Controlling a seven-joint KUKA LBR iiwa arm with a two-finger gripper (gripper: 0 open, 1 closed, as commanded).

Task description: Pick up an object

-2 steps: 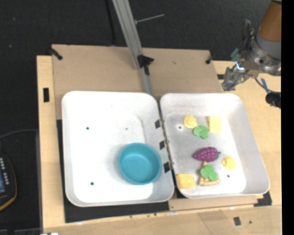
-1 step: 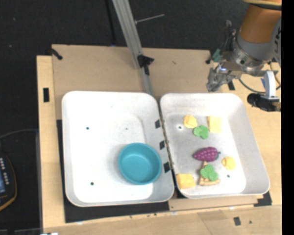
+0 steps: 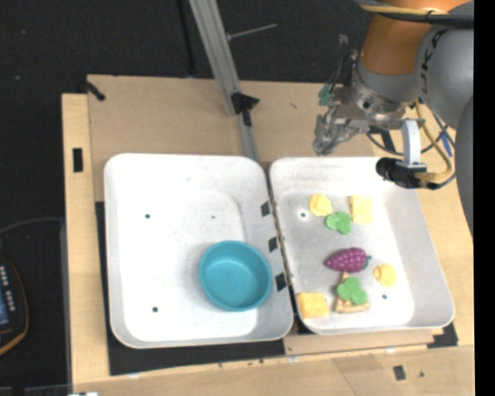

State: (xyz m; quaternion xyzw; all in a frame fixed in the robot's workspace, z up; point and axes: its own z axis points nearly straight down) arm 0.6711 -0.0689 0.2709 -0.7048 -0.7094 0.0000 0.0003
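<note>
Gripper [image 3: 326,143] hung over the right bin's [image 3: 425,246] far rim, its state impossible to tell, while the purple grape bunch [image 3: 346,260] lay mid-bin toward the camera, long axis running across.

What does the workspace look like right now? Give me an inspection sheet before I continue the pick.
Surface: tan bench bearing two shallow white bins side by side, the left bin and the right bin.
Job's things: in the right bin, purple toy grapes, two green leafy pieces, and yellow pieces.
Clutter: teal bowl in the left bin.
Grippers: gripper hangs above the far edge of the right bin, holding nothing visible; finger state unclear.
Cables: dark cables looping at the wrist.
Surroundings: slanted metal pole behind the bins; handheld pendant at lower left on a dark floor.
</note>
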